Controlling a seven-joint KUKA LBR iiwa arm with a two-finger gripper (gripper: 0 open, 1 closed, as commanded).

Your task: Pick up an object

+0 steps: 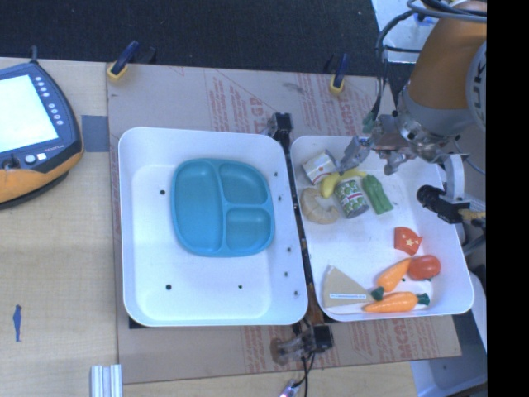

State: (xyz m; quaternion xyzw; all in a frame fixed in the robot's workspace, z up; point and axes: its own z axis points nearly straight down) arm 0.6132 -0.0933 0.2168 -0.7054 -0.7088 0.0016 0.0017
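A blue three-compartment plastic tray (223, 208) lies in the left white bin (140, 222). In the right white bin (450, 246), a green-labelled can (352, 197) lies just beside the yellow banana (334, 182). Above the can hangs the pincer (357, 151); its opening I cannot tell.

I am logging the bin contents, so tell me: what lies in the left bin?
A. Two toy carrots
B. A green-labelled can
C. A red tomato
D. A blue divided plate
D: the blue divided plate lies alone in the left bin, while the carrots, the can and the tomato lie in the right bin.
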